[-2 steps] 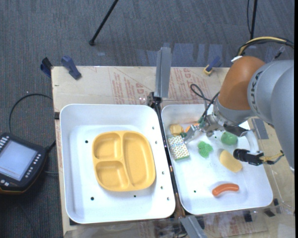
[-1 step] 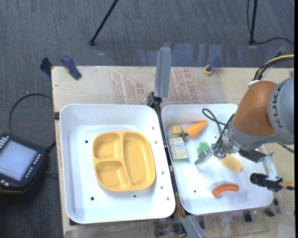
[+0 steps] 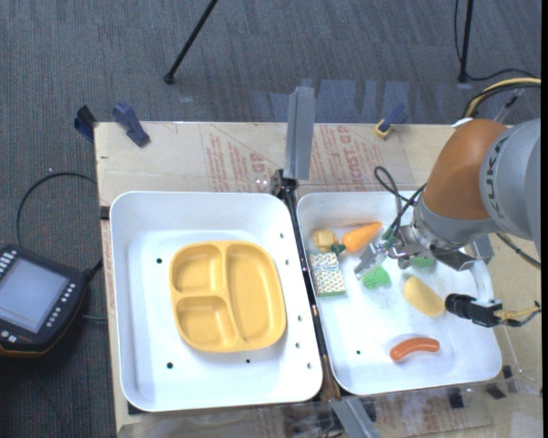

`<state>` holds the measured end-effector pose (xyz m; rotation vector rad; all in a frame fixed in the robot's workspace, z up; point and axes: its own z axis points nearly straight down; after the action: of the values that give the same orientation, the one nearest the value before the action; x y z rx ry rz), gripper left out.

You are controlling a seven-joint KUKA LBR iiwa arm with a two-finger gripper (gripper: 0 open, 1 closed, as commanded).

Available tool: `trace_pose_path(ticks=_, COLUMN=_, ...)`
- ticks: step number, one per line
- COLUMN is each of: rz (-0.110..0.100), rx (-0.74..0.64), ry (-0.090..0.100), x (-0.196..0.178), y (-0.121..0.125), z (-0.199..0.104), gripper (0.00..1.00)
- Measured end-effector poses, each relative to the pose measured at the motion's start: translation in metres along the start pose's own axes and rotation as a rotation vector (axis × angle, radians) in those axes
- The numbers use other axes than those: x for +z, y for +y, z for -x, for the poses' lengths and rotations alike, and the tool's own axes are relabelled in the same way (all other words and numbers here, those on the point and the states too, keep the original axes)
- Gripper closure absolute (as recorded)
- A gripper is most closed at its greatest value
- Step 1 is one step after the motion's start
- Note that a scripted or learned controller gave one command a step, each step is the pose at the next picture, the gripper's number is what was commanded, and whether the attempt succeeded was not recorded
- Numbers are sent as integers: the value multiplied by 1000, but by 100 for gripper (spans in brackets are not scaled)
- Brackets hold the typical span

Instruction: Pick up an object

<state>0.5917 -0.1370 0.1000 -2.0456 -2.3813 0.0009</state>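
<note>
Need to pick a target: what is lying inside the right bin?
In the right bin: a carrot, small yellow piece, patterned box, green piece, yellow piece, sausage. The gripper covers whatever lies under it.

Arm [image 3: 479,185] enters from right; gripper [image 3: 376,258] low over right bin [image 3: 479,359], just above green toy [image 3: 377,278]; carrot [image 3: 362,236] just beside it; yellow piece [image 3: 324,239], patterned card [image 3: 327,273], pale yellow item [image 3: 424,297], sausage [image 3: 414,348] spread around; left bin [image 3: 132,245] holds yellow divided plate [image 3: 226,296].
</note>
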Motion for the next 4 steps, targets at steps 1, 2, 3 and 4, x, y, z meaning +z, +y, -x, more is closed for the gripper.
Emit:
trace_pose_path(ticks=1, rz=1, rx=15, ry=-1, x=13, y=57, z=-21, gripper=0)
trace_pose_path(ticks=2, rz=0, rx=-111, ry=-1, x=13, y=6, z=15, gripper=0)
trace_pose_path(ticks=3, rz=4, rx=-221, ry=-4, x=11, y=55, z=-18, gripper=0)
trace_pose_path(ticks=4, rz=9, rx=84, ry=-13, x=9, y=58, z=-28, gripper=0)
